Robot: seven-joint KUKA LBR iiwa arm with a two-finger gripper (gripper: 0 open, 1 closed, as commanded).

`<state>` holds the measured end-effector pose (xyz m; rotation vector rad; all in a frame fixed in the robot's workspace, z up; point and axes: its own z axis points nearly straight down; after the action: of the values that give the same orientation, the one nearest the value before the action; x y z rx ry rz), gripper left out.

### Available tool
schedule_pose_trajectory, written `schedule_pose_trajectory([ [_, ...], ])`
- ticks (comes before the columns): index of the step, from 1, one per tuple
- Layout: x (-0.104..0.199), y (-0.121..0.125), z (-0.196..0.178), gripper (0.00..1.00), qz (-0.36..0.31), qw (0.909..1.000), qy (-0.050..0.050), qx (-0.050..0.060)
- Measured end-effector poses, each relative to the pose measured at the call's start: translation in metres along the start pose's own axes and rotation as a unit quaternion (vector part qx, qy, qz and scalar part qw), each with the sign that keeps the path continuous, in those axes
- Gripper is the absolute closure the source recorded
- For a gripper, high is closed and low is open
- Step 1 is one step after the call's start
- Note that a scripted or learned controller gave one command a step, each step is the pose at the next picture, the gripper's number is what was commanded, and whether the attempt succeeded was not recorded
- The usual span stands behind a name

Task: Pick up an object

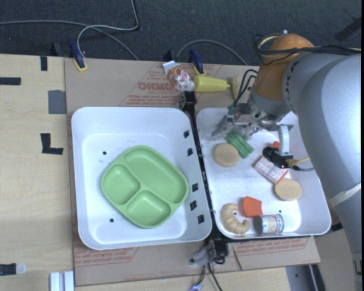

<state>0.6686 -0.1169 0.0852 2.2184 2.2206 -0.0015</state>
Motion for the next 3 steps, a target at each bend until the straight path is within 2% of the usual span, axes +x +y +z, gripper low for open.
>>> schedule_pose_trajectory([
  [1,-0.01,0.0,0.0,0.0,0.0,1.0,0.0,0.0],
  [2,-0.001,0.0,0.0,0.0,0.0,1.0,0.0,0.0],
  [3,-0.015,0.0,0.0,0.0,0.0,1.0,0.0,0.0],
])
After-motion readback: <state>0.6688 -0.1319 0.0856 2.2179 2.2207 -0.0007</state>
